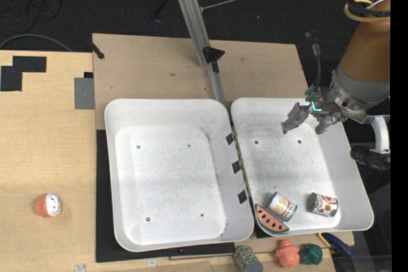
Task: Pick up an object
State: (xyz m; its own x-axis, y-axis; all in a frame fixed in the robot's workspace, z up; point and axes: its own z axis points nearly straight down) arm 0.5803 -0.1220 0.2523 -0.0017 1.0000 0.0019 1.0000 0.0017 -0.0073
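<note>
White right bin (338, 156) is holding the targets: can (281, 206), cup (322, 204) and melon slice (272, 220), crowding its 6 o'clock rim. Pincer (308, 118) is hovering at 12 o'clock, spread open, gripping nothing. Risk: can is lying sideways, prob. rolling; slice is lying flat, hard to pinch.

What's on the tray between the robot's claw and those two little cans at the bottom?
Nothing: in the camera view, the stretch of right bin floor between the gripper and the two cans is bare white, apart from small dots.
</note>
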